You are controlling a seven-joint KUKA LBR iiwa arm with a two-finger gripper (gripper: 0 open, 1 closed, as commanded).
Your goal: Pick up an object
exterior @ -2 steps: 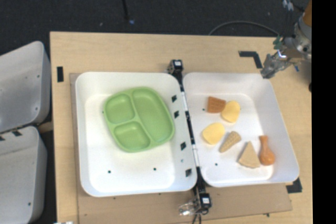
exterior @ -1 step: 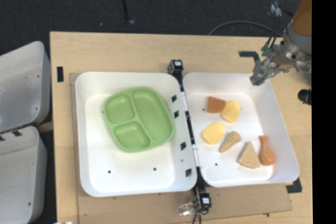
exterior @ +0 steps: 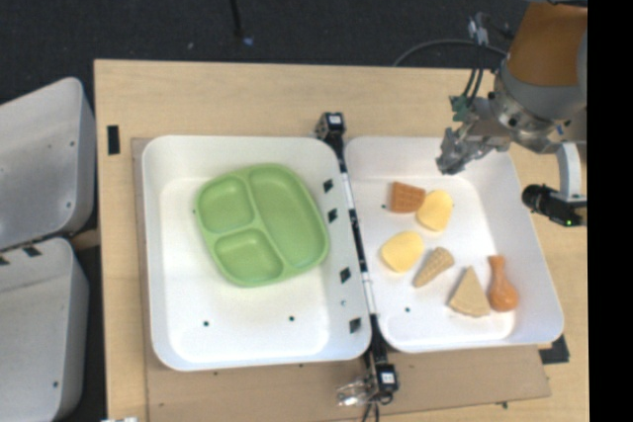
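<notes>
Above the right bin [exterior: 514, 212], the pincer [exterior: 453, 161] blurs; its state is unclear.

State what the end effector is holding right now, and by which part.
Nothing. The end effector hangs over the right bin, above the food pieces.

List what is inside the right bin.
The right bin holds six food pieces: an orange chunk, two yellow lumps, two tan wedges and an orange drumstick shape. The tool covers part of the far floor.
</notes>
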